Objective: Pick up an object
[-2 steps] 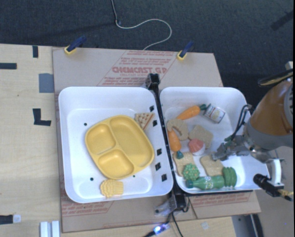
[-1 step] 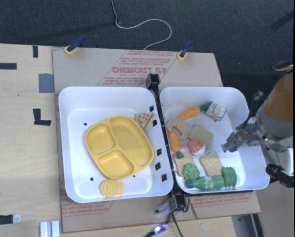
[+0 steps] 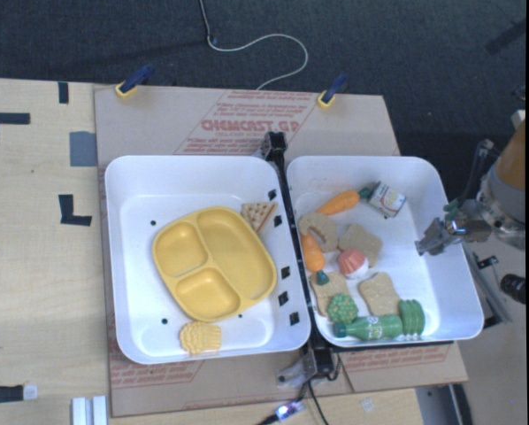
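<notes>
Grey gripper [image 3: 434,237] sits mid-right over the right bin [image 3: 455,277]; claw state indeterminate; you should centre above the carrot [image 3: 340,204].

Right bin [image 3: 450,264] contents: orange carrot [image 3: 339,204] lying at a slant near the back; small white can [image 3: 387,199] just beside its tip, tipped on its side. Second orange carrot [image 3: 312,253] along the left wall. Tan bread slices at centre [image 3: 360,241] and toward the front [image 3: 379,294]. Red-and-white round piece [image 3: 352,261] between them. Green broccoli [image 3: 341,308] near the front; green bottle [image 3: 377,326] lying flat along the front wall. Left bin [image 3: 123,237]: yellow divided tray [image 3: 213,262], cracker [image 3: 257,212] at its back corner, corn piece [image 3: 200,336] at the front.
</notes>
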You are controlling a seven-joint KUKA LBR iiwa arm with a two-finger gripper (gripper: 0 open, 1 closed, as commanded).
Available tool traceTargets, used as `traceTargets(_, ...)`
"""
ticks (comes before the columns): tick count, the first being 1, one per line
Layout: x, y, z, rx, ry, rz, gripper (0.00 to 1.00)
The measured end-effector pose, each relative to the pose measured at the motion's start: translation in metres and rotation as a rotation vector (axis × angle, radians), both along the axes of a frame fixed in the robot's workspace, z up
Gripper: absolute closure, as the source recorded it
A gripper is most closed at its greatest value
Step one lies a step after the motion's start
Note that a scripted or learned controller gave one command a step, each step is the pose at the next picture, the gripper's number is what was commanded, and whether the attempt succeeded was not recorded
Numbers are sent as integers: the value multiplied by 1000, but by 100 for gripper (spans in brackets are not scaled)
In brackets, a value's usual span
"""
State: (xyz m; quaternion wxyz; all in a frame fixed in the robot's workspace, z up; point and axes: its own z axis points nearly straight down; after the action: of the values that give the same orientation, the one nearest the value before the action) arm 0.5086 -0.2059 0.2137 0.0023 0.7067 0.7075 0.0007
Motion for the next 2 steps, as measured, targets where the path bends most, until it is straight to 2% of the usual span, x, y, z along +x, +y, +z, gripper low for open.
traceTargets(1,0,1,11,2,4,0,100)
traceTargets(2,35,54,13,4,4,6,100)
